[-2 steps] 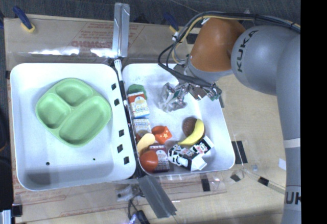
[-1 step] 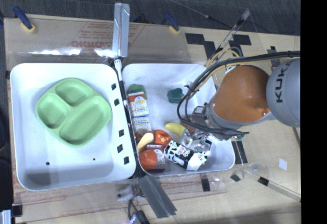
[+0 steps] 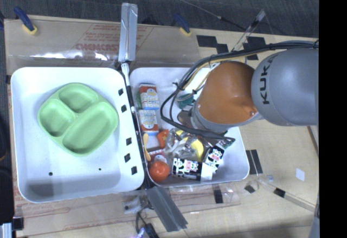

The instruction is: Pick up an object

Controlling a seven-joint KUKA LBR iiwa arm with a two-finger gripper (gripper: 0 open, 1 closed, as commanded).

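The arm reaches from the right over the right bin point(image 3: 241, 169), its orange band and grey wrist covering the bin's middle. The gripper point(image 3: 183, 142) is down among a pile of small objects below the wrist. Around it lie a red tomato-like ball point(image 3: 159, 171), a yellow piece point(image 3: 197, 148), a black-and-white cow-patterned carton point(image 3: 187, 168) and a second one point(image 3: 216, 157). Two labelled packets point(image 3: 148, 96) point(image 3: 148, 120) lie along the bin's left wall. An orange-red piece point(image 3: 163, 137) sits beside the gripper.
The left bin point(image 3: 27, 177) holds a green divided plate point(image 3: 78, 117). A metal divider bar point(image 3: 128, 33) stands between the bins at the back. Cables loop off the wrist over the right bin's back half.
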